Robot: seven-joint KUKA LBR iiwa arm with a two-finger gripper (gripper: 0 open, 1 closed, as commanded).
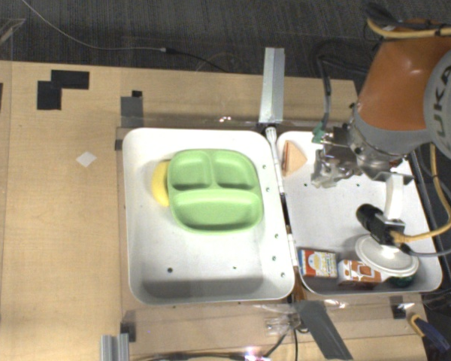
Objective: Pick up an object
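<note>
My gripper [329, 173] hangs over the upper part of the right bin [327, 216], coming in from the right under the orange band of the arm. Just to its left, a tan wedge-shaped object [292, 156] lies in that bin's far left corner, apart from the gripper. Along the near edge of the right bin lie a small orange and white carton [318, 263], a brown package [358, 274] and a round white object [387, 258]. In the left bin [203, 277] a green divided plate [213, 189] partly covers a yellow object [159, 184].
A metal post [273, 85] rises behind the wall between the two bins. Bare bin floor lies under and below the gripper, and in the near half of the left bin. Wooden bench surrounds the bins on the left.
</note>
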